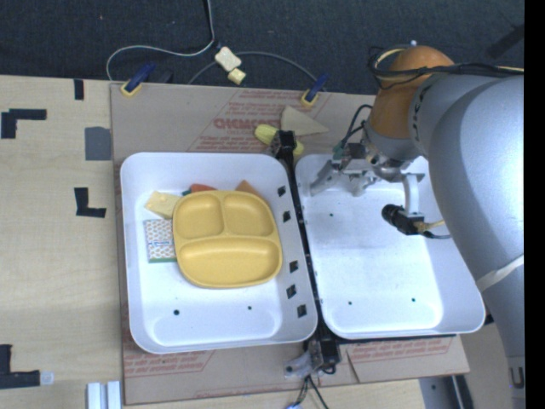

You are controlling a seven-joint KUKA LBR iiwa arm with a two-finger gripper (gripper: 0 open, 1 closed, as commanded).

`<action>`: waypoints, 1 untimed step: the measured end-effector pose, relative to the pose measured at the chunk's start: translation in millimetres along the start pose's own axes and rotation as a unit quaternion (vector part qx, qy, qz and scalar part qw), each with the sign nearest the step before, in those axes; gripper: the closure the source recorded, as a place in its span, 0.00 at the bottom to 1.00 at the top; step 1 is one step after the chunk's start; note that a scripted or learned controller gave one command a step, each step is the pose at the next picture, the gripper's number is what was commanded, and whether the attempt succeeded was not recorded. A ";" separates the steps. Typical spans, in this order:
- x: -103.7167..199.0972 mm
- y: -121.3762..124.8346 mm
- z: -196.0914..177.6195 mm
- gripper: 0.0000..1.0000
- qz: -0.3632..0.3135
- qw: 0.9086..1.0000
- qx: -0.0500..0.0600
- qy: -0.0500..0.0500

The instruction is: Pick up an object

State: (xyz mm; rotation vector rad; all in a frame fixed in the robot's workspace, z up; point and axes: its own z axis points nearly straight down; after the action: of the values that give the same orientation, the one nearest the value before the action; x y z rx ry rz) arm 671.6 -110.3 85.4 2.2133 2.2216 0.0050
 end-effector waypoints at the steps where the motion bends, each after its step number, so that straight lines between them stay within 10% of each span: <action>1: -0.2 -1.9 -10.9 1.00 0.000 1.000 0.001 -0.001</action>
State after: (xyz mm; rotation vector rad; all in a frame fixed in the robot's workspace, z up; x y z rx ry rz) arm 669.6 -110.4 96.3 2.2138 2.2220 0.0008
